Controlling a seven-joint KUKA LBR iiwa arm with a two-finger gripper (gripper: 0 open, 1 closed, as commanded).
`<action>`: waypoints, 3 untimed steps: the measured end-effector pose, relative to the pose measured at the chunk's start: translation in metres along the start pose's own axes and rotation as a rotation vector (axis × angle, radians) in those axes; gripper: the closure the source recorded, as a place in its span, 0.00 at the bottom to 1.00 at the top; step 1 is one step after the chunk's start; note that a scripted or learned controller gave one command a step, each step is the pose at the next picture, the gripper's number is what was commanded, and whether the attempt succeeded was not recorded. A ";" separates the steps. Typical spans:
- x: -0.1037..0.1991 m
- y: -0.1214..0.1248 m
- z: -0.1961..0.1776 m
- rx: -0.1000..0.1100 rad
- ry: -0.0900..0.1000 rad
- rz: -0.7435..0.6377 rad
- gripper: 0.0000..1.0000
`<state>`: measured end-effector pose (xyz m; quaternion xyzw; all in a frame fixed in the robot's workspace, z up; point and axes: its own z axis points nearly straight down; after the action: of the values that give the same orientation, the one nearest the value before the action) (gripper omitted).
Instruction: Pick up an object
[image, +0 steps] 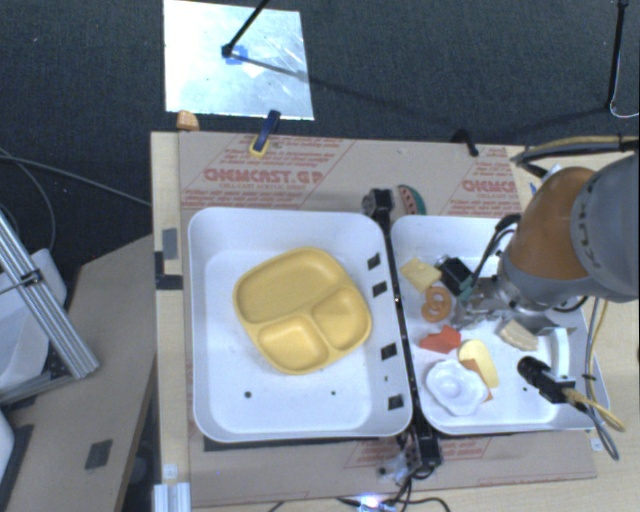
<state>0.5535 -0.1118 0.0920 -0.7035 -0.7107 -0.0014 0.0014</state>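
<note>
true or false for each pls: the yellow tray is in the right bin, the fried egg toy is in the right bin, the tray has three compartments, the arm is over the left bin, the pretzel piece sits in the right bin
1. The yellow tray is in the right bin. False: it lies in the left bin.
2. The fried egg toy is in the right bin. True.
3. The tray has three compartments. True.
4. The arm is over the left bin. False: it reaches over the right bin, with the gripper down among the toy foods.
5. The pretzel piece sits in the right bin. True.
</note>
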 end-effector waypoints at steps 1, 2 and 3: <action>-0.006 -0.001 -0.001 -0.001 -0.004 0.008 0.00; 0.027 0.049 0.007 -0.006 -0.004 0.002 0.00; 0.025 0.047 -0.003 -0.005 -0.004 0.005 1.00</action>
<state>0.6004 -0.0865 0.0955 -0.7053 -0.7089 -0.0016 -0.0018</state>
